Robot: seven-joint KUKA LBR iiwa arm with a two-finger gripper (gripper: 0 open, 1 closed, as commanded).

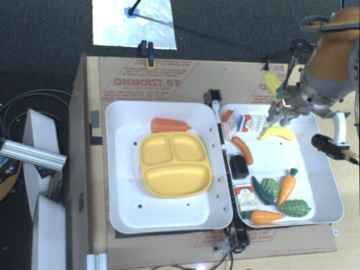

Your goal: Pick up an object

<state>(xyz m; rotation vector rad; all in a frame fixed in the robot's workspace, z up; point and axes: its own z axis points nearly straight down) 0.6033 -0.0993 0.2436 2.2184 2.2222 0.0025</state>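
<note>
One yellow banana [278, 133] lies in the far part of the right bin [329, 173], and the gripper [283, 115] hangs right above its far edge; from here I cannot tell how its fingers stand. Beside it sit a red-and-white packet [242, 122], its print too small to read, one sausage [242, 149] and one black block [238, 166]. Nearer me I count two carrots [287, 186], among some green vegetables. One yellow divided plate [174, 165] fills the left bin [126, 207]. "CHEMCAST GP" is printed on the brown board [146, 82] underneath.
</note>
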